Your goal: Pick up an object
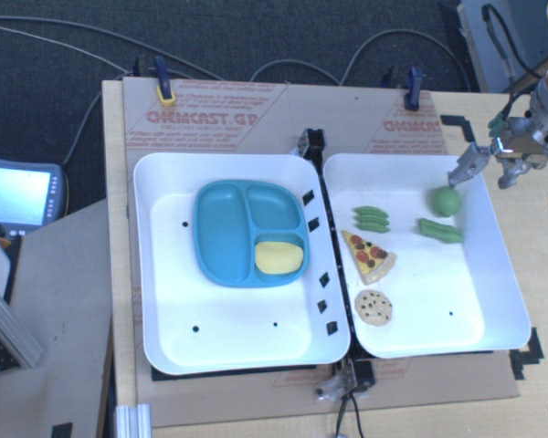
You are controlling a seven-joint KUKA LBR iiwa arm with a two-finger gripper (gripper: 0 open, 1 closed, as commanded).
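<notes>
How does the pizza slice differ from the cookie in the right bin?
The pizza slice is a wedge with red and green toppings; the cookie is round, pale, with dark specks. The slice lies farther from the camera, just below the pea pod; the cookie lies nearer the bin's front edge. Both lie flat by the divider, apart.

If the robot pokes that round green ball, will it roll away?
Probably. The green ball looks round, so a poke could send it rolling across the flat white bin. The bin's raised wall would likely stop it. It looks like toy food, so probably light.
</notes>
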